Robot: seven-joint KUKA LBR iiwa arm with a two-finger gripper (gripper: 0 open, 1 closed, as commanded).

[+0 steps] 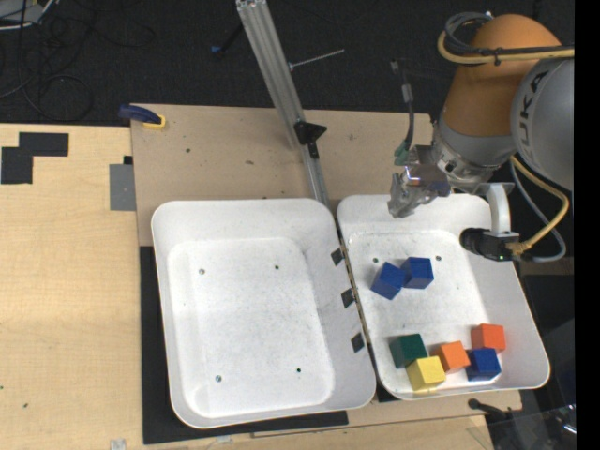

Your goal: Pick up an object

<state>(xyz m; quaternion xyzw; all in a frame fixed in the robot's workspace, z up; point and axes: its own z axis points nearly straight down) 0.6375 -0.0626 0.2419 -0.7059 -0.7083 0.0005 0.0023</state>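
Your gripper [406,200] hangs at upper right over the right bin [525,326], well above two blue cubes [401,277]; finger state cannot be told.

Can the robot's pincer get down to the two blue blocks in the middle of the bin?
Probably yes. The pincer sits above the far end of the right bin, and the two blue blocks lie in the open just in front of it, with nothing lying on them or in the way.

We see a grey arm [553,111] with an orange band [492,73], looped cables [469,36] and a metallic gripper [408,200].
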